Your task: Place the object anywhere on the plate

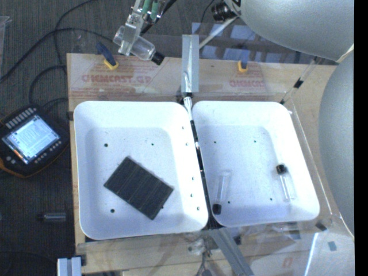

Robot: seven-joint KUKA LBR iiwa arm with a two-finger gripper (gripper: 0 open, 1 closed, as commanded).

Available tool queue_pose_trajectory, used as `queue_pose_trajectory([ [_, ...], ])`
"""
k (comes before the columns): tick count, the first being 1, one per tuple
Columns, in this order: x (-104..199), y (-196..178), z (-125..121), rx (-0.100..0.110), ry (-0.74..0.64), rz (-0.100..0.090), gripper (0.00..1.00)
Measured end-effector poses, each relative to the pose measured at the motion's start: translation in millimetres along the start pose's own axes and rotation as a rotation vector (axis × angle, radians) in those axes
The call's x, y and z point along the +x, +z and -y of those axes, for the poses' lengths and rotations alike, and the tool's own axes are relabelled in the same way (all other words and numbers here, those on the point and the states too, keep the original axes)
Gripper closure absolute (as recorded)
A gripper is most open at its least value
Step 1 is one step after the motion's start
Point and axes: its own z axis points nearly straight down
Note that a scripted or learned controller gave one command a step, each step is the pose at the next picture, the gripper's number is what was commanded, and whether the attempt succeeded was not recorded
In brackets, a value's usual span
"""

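A dark ribbed rectangular plate [138, 187] lies flat in the left white bin [86, 154], towards its front. My gripper [133, 33] hangs high over the bench's far edge, beyond the left bin's back wall. It is shut on a clear vial [135, 45] with a black cap, which lies crosswise between the fingertips with the cap pointing right. The vial is well behind the plate and far above it.
The right white bin [299, 148] holds two more clear vials with black caps, one at the front left [221, 190] and one at the right [284, 183]. A metal post [190, 62] stands behind the seam between the bins. A handheld pendant [30, 138] lies left of the bench.
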Motion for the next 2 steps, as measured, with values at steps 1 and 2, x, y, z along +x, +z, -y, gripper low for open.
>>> queue_pose_trajectory([
  [1, -0.5, -9.6, -0.7, 0.0, 0.001, 0.004, 1.0],
  [2, -1.1, -19.1, -1.4, 0.0, 0.002, 0.007, 1.0],
])
